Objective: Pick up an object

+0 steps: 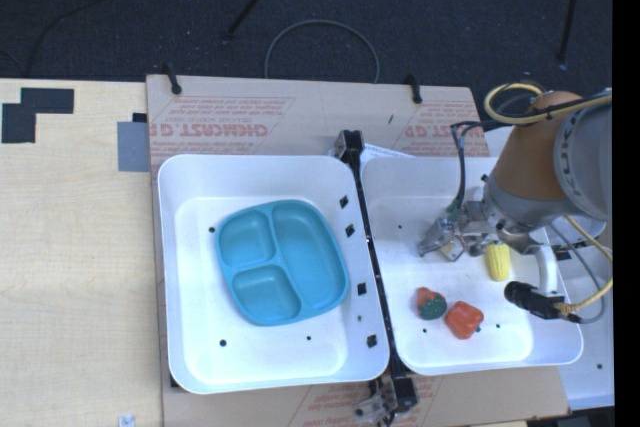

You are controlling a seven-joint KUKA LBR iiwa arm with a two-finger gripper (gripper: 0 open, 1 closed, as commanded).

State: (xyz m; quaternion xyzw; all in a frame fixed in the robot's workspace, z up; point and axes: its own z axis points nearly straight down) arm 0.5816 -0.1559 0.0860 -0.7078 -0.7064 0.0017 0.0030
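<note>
Two shallow white bins sit side by side on the surface (80, 245), separated by a black divider strip. The left bin (190, 355) holds one item: a blue plate (282, 261) with three compartments, lying flat near the bin's middle and turned at a slant to the bin walls.

The right bin (400, 185) holds three small objects, all in its lower right part. A yellow piece (497, 261) lies just below the wrist of the arm. An orange-red piece (464, 319) lies nearer the front wall. A small red-and-green piece (431, 304) lies just to its left, close beside it; whether they touch cannot be told.

The arm enters from the right, its orange band (530, 155) above the right bin. The gripper (440, 241) is low over the middle of the right bin, pointing left, with bare bin floor beneath its tip. Its fingers appear slightly spread, with nothing seen between them. The yellow piece is near the gripper's right side; the other two objects lie apart from it, toward the front wall.
</note>
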